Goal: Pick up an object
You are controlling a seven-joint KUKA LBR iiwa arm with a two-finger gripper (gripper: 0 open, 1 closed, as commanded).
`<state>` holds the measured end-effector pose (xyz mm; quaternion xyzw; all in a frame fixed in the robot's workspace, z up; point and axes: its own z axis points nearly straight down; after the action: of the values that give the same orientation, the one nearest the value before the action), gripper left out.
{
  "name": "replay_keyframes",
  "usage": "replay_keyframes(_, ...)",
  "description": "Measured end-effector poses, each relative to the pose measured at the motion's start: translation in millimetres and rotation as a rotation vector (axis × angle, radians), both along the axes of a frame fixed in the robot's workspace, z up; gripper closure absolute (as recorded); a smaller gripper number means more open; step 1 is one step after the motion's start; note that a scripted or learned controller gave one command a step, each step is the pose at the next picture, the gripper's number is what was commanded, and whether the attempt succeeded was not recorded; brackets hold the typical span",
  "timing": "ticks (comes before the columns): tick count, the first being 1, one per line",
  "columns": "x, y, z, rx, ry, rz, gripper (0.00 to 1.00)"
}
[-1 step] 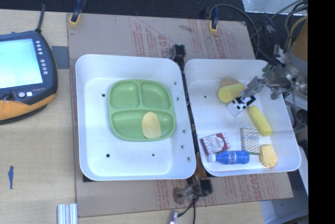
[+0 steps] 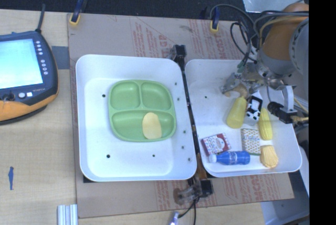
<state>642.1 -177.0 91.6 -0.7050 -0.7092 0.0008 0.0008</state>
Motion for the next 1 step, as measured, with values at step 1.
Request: replay_keyframes(1, -63.4, 20.9, 0.0, -0.001, 0.002, -0.001, 0.0)
